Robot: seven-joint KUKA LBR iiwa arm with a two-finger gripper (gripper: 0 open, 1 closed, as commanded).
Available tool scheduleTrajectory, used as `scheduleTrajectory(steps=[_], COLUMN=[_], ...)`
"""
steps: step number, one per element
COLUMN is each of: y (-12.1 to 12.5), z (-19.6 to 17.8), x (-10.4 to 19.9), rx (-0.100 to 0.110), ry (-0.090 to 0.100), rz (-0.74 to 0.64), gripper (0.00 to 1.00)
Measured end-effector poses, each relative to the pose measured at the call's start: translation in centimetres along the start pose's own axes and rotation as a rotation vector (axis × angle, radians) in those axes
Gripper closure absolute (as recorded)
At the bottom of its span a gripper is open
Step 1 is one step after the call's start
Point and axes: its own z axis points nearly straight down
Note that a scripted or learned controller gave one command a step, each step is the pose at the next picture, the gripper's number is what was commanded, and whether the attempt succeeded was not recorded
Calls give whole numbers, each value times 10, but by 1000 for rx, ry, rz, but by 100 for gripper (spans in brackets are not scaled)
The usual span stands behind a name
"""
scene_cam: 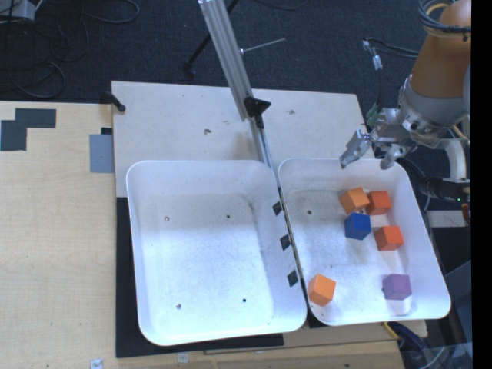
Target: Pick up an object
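Above the far rim of the right bin point(421, 206), the gripper point(370, 154) is seen hanging from the grey and orange arm point(440, 60), which reaches in from the right. Its two fingers point(353, 151) are spread apart and nothing is held between them. The pincer is poised over the bin's far edge rather than over its floor, and the bin wall lies just beneath it.

Nearest to the pincer, a little nearer in the scene, a cluster of cubes is found. An orange cube point(354, 200) and a red-orange cube point(379, 202) are set touching side by side, and a blue cube point(357, 226) is pressed against them from the near side. A second red-orange cube point(389, 237) lies just right of the blue one. Little room is left between these four.

Farther out, more open floor is seen. A purple cube point(397, 287) is placed by the near right corner, close to the rim. Another orange cube point(321, 290) is tucked against the near left wall, beside the divider where the bins meet.

The left bin point(146, 206) lies to the left, and a slanted aluminium rail point(228, 52) rises beyond the two bins.
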Motion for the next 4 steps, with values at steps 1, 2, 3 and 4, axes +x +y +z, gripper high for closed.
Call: scheduleTrajectory(steps=[1, 2, 3, 4], y=[-20, -44, -44, 20], z=[117, 182, 170, 117], x=[-48, -46, -48, 10], rx=[8, -2, -1, -9], ry=[1, 1, 1, 2], rz=[8, 6, 12, -3], gripper=[0, 0, 100, 100])
